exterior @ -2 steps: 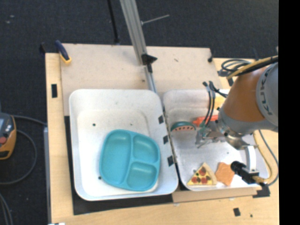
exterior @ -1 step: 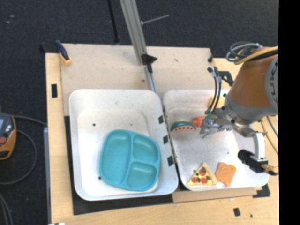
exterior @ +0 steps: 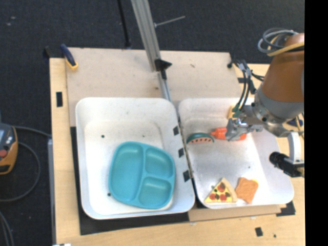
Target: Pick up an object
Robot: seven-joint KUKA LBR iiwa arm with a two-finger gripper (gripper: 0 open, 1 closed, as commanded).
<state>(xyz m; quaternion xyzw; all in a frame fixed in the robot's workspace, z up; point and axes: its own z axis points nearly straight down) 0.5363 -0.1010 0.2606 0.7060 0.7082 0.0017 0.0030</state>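
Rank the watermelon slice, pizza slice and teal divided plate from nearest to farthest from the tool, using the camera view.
From the tool:
1. Watermelon slice, just to its left in the right bin.
2. Pizza slice, at that bin's front edge.
3. Teal divided plate, over in the left bin.

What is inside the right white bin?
The right bin holds a watermelon slice, an orange piece by the gripper, a pizza slice and a toast-like piece. The arm covers its far right corner.
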